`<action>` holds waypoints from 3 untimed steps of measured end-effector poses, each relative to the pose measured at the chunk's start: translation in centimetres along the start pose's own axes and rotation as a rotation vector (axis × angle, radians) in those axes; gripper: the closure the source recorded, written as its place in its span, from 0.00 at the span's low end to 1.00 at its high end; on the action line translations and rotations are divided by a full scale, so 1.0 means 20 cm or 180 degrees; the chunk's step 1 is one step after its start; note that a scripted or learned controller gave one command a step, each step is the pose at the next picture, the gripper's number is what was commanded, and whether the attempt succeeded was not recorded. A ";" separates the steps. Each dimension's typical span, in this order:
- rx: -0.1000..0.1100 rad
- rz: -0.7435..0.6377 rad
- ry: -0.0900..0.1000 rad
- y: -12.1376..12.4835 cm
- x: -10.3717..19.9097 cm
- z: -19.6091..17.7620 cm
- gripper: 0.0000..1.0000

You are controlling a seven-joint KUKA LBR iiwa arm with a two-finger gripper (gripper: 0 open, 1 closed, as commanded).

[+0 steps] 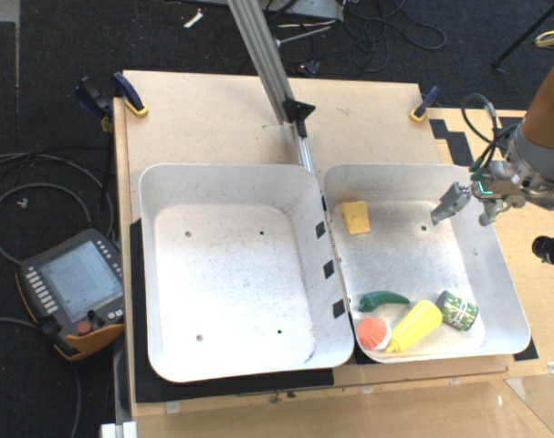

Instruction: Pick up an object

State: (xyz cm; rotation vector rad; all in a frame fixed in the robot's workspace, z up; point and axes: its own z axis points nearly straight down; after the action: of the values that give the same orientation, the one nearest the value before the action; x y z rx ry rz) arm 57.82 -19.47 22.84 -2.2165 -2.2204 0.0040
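Below your open, empty pincer (pixel 468 207) lies bare bin floor (pixel 413 263); descend now and you grasp nothing

Two shallow bins sit side by side on a tabletop (pixel 222 117), their inner edges touching. The left bin (pixel 158 272) lies toward the viewer's left, the right bin (pixel 505 272) beside it. In the right bin, a block (pixel 355 217) lies near the back left corner. Along the front edge lie four things: a ball (pixel 372 333) at the left, a curved piece (pixel 383 299) just behind it, a bottle (pixel 414 325) touching the ball's right side, and a small can (pixel 458 310) farther right. The hand (pixel 470 206) hangs over the bin's back right part. A handheld control pad (pixel 71 286) lies on the floor left of the tabletop.
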 end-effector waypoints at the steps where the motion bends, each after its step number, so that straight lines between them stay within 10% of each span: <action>1: -0.0015 -0.0004 -0.0004 0.00 0.00 -0.01 0.00; 3: 0.0000 0.0010 0.0000 -0.05 -0.01 0.54 0.00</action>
State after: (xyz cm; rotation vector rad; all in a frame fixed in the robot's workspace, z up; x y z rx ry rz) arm 56.85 -19.59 12.07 -2.2200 -2.2170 0.0040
